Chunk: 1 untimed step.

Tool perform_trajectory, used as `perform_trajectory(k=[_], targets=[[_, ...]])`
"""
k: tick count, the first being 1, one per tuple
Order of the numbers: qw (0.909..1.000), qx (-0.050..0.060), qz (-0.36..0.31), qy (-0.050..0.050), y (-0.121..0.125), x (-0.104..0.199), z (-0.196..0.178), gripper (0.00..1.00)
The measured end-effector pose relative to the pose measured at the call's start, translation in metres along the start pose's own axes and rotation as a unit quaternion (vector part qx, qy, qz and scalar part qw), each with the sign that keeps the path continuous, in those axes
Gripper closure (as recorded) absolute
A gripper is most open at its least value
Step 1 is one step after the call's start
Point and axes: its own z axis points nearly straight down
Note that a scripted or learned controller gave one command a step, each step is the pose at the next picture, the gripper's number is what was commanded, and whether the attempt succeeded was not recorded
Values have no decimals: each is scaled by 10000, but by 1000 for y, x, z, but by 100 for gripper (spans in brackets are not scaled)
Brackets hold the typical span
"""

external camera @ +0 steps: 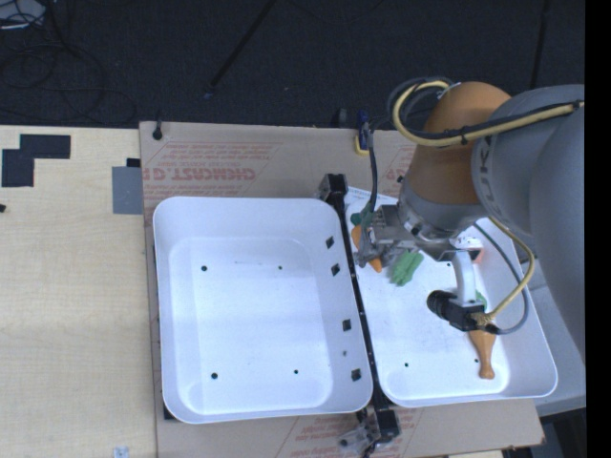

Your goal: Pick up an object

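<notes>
My gripper (pixel 378 240) hangs low over the upper left part of the right bin (pixel 520 375), close to the divider between the bins. A small orange piece (pixel 376 264) lies just beneath it, and a green ridged piece (pixel 406 269) sits right beside it to the right. A tan, drumstick-shaped object (pixel 485 353) lies toward the bin's lower right. A small red-orange item (pixel 475 250) peeks out by the wrist. The arm's body hides whatever lies under it in the upper part of that bin.
The left bin (pixel 181 256) stands beside the right one, with black clips (pixel 347 324) along the shared wall. Cardboard (pixel 229 165) lies under both bins. The grey arm (pixel 535 160) covers the right bin's upper right.
</notes>
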Motion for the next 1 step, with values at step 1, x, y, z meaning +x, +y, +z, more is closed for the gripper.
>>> perform_trajectory(k=[1], targets=[[10000,38,14,4,-1,37,-29,100]])
